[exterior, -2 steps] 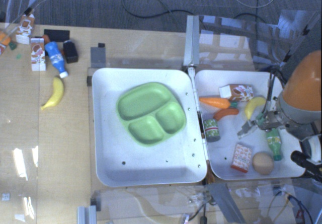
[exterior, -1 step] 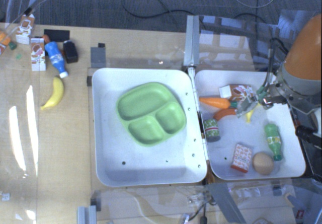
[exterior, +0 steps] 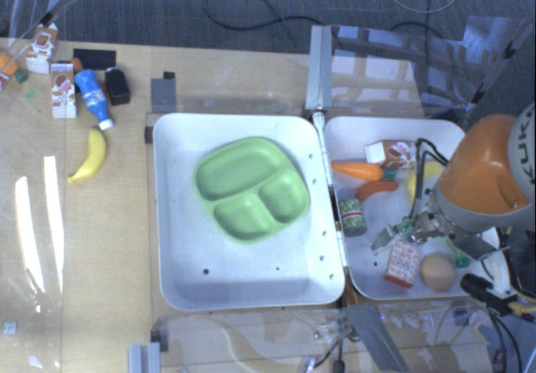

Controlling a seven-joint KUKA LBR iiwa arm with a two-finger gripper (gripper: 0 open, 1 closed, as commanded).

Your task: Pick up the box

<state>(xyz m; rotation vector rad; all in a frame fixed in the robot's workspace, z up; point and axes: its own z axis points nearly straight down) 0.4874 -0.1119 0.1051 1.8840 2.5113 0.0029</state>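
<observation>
Wooden desk [exterior: 109, 220], right bin [exterior: 368, 283]: claw [exterior: 408, 231] hangs just above box [exterior: 403, 264], grip state unclear. Suggest dropping straight down, avoiding egg [exterior: 437, 271] just beside.

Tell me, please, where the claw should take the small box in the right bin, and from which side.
Probably from above, across the two long edges of the box. It lies flat on the floor of the right bin, narrow side to side. An egg-like ball sits close on its right, so the claw has little room there.
</observation>
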